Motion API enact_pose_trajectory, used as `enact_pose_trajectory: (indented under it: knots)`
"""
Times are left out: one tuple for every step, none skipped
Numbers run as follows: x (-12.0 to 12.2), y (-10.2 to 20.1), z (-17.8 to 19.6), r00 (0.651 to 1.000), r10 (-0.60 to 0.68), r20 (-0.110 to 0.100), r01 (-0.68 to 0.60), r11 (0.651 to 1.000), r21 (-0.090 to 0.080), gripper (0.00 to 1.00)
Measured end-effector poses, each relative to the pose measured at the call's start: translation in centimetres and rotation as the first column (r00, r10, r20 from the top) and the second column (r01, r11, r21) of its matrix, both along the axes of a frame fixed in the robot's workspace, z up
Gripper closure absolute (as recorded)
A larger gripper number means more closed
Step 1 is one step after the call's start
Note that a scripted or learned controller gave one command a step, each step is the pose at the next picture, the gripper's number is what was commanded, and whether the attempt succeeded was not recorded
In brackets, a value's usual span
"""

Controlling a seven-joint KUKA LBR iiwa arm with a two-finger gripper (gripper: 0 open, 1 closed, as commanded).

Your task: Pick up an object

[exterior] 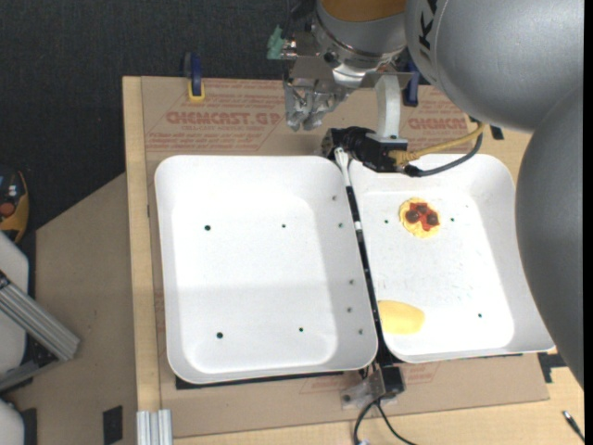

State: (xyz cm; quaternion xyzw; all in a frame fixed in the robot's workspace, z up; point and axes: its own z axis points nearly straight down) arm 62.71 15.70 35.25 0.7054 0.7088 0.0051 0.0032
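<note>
The left bin (250, 267) is seen bare. The pincer (306, 109), whose state cannot be told, is held above the worktop behind it. Disc (422, 217) and yellow piece (401, 317) lie in the right bin (482, 276); being flat, either could be missed.

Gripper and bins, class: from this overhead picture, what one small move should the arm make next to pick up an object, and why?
Probably swing the gripper toward the right bin and stop above one item. It now hangs over the cardboard behind the bins, while the yellow piece with red topping and the plain yellow piece both lie in that bin. The topped one looks nearer.
</note>
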Motion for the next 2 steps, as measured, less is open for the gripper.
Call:
enact_pose_trajectory:
  knots:
    - [3.9,2.5,-10.9,1.0,-0.002,-0.018,0.002,1.0,-0.004,1.0]
    - [4.0,6.3,2.6,1.0,0.001,0.005,-0.001,1.0,0.004,1.0]
